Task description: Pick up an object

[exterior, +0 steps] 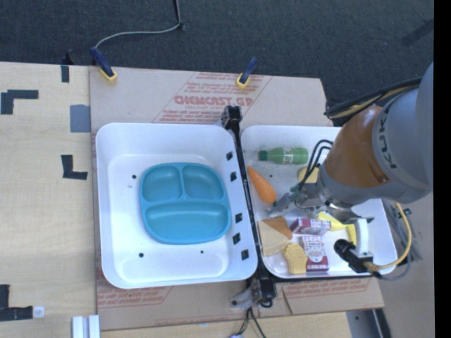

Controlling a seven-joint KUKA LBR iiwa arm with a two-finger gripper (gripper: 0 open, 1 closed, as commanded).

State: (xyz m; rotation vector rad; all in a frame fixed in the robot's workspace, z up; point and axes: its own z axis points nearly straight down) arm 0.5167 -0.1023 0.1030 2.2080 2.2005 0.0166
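The right bin [366, 270] holds several small items. A green bottle [283, 155] lies at its far side and an orange carrot [262, 186] near its left wall. A tan wedge [279, 226], a yellow block [296, 259] and a red-and-white packet [314, 249] lie toward the front. My gripper [287, 201] hangs low over the middle of this bin, just right of the carrot and above the wedge. The grey arm with its orange band [356, 160] covers the bin's right part. Nothing is visibly held.
In the left bin [113, 189] lies a blue divided plate [185, 203]. A black divider [239, 182] runs between the bins. Both bins rest on a cardboard sheet [204, 97] held by yellow clamps. A yellow piece [331, 224] lies under the wrist.
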